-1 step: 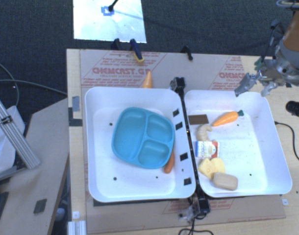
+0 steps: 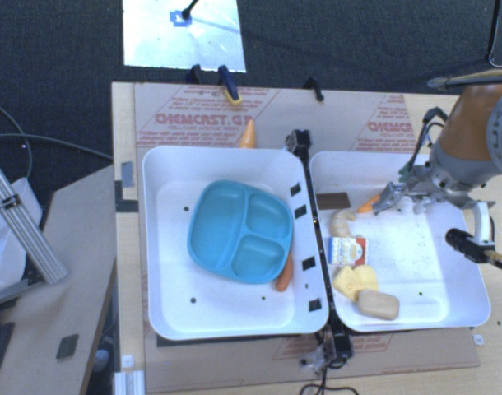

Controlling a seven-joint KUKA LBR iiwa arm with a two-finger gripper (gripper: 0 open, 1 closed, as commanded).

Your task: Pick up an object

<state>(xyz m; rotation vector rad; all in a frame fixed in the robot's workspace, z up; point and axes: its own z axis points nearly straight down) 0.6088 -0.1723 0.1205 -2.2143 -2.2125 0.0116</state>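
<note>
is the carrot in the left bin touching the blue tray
Touching. In the camera view, the carrot lies tucked against the lower right edge of the blue tray, its upper end meeting the tray's rim with no gap showing.

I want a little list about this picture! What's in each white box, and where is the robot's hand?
left bin: blue divided plate, with a carrot lying at its lower right edge
right bin: small milk carton, yellow cheese piece, tan bread roll, pale banana-like piece
end effector: over the upper part of the right bin, near a small orange item
held object: none seen between the fingers
</note>
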